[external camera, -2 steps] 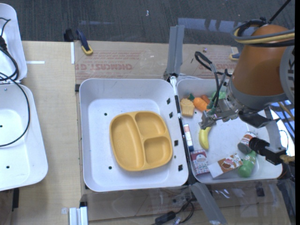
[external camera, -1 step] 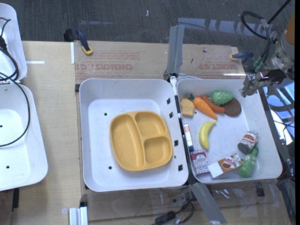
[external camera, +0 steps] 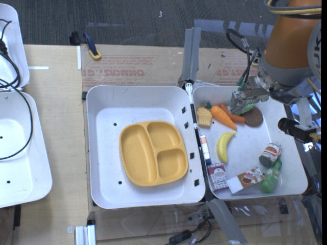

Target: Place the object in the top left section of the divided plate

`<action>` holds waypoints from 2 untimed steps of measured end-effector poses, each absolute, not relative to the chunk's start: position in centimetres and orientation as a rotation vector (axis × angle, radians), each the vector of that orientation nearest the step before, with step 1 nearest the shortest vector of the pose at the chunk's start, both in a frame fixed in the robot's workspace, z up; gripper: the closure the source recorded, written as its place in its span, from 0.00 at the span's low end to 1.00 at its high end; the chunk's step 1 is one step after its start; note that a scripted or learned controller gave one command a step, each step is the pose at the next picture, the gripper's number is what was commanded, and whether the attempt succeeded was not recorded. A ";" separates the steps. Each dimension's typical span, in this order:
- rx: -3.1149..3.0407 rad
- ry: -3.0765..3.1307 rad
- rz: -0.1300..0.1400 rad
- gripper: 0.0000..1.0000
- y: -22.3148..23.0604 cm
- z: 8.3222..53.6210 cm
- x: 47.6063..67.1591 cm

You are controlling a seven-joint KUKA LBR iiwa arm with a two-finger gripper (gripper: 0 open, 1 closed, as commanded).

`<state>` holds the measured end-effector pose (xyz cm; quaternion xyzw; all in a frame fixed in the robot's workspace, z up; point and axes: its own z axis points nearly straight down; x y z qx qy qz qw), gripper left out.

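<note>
Down in the upper part of the right bin [external camera: 291,185], the gripper [external camera: 244,102] sits low over a cluster of toy food; whether its jaws are spread or pressed together cannot be told from this angle, because the metal wrist hardware covers them, and nothing can be confirmed as held. Something green shows at the gripper, just beside the carrot [external camera: 225,115], which lies slantwise and touches a brown rounded piece [external camera: 254,117] on its right. A tan ridged piece [external camera: 204,117] lies just left of the carrot. Below these rests a banana [external camera: 224,146], apart from the rest. Near the bin's lower right stand a small can [external camera: 270,154] and a green piece [external camera: 270,180], with a flat packet [external camera: 246,180] and a small red-and-white carton [external camera: 217,175] beside them; their labels are too small to read. A slim tube [external camera: 204,148] lies along the bin's left wall. The divided plate [external camera: 153,152], yellow, sits in the middle of the left bin [external camera: 102,137], and its top left section holds no object. Judged from this, the task is at the pickup stage: grasp, transfer and release all remain. Reversed lettering on the brown board [external camera: 138,68] behind the bins appears to read "CHEMCAST GP".
</note>
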<state>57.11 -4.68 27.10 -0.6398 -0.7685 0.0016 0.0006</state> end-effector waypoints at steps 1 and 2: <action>-2.004 -2.416 0.005 1.00 -6.6 19.0 47.7; -1.875 -2.519 0.003 1.00 -0.1 19.1 47.8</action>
